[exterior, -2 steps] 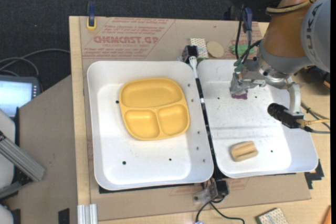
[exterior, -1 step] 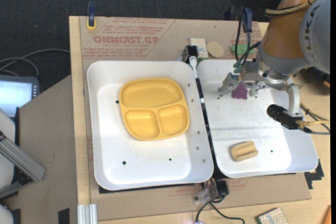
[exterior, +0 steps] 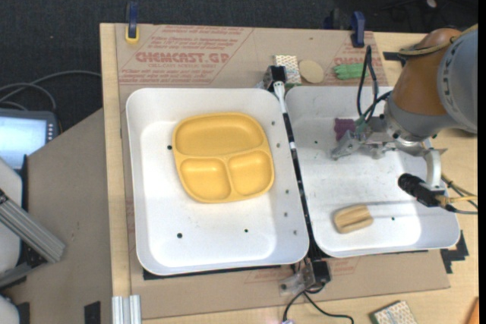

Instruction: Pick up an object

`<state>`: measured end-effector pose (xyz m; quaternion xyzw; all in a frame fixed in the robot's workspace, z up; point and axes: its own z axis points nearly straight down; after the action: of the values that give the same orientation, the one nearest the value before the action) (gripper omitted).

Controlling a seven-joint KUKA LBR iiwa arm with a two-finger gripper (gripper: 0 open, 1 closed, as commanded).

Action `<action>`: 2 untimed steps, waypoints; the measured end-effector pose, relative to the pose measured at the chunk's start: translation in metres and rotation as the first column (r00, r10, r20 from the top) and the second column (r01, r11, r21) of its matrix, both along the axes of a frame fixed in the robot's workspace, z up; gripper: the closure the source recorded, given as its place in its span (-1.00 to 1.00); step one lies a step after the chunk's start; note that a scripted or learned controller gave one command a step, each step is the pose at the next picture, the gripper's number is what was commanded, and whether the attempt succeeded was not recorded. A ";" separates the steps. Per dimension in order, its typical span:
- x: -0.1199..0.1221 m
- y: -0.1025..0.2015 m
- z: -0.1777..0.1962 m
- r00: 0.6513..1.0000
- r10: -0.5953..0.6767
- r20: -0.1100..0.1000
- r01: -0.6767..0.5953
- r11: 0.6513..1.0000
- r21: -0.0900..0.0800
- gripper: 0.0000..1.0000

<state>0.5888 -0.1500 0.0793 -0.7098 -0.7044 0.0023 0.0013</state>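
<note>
Lying near the front edge of the right bin (exterior: 326, 235), a tan bread-like piece (exterior: 353, 218) sits alone and untouched. A small purple object (exterior: 345, 126) rests toward the bin's back half, just beside the gripper (exterior: 343, 147), which hangs low over the bin floor; whether it is apart or together cannot be told. The grey arm (exterior: 429, 99) reaches in from the right edge of the desk (exterior: 190, 49), wrist bent down, cables looping above it. The left bin (exterior: 152, 224) carries a yellow divided plate (exterior: 223, 156) near its centre. Beyond the bins' back edges lie a beige round piece (exterior: 310, 71) and a green piece (exterior: 349, 72).
</note>
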 end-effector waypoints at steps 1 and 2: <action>0.081 -0.023 0.007 1.000 0.010 0.014 -0.010 1.000 -0.003 -1.00; 0.042 0.021 0.005 1.000 0.010 0.001 -0.010 1.000 0.005 -1.00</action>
<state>0.6309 -0.1289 0.0847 -0.7061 -0.7081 0.0003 0.0026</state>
